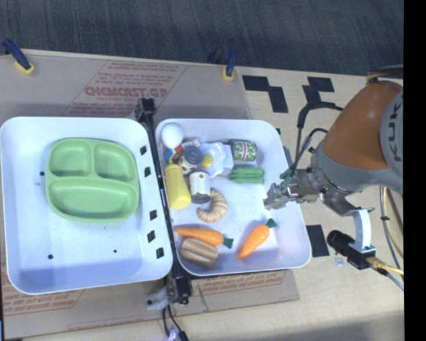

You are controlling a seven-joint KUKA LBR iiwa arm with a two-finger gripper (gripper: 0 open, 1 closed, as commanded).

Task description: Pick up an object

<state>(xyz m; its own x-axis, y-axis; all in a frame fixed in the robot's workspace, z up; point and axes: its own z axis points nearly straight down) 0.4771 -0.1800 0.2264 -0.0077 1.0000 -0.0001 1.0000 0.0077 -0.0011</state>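
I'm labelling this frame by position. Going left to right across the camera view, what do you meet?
Green divided plate in the left bin → yellow bottle → croissant → the carrot lying alone → gripper → the arm's orange band.

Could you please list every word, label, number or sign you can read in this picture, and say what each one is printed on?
"KU", white letters cut off at the edge, on the arm.
Red printing on the cardboard behind the left bin: several lines, too blurred to read.
Red printing on the cardboard strip in front of the right bin: too blurred to read.
Label on the small can: too small to read.
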